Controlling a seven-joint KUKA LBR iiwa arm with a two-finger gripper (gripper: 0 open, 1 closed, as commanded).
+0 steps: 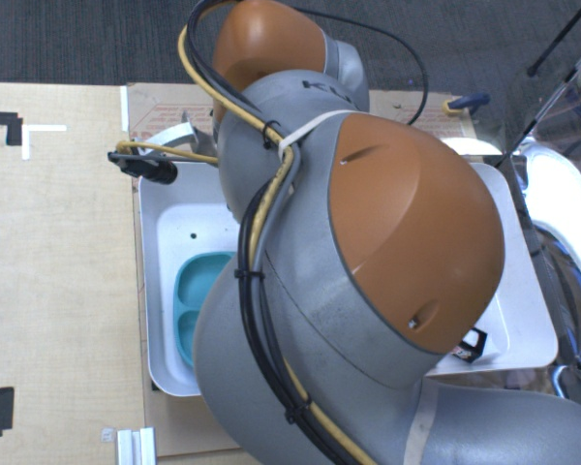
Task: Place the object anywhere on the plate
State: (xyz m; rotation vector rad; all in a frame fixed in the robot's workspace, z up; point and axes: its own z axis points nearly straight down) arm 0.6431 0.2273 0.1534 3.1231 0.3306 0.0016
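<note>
A teal plate with moulded compartments lies in the left white bin; its left part shows and the rest is hidden under my arm. My gripper is at the far end of that bin, above its back edge and well beyond the plate, mostly covered by the wrist. A small black object lies in the right bin, peeking out from under the arm's orange band. My arm's grey and orange bulk hides most of both bins.
A pale wooden bench top stretches to the left of the bins, with small black and white markers on it. Dark floor lies beyond the bench. Cables and a stand rise at the far right.
</note>
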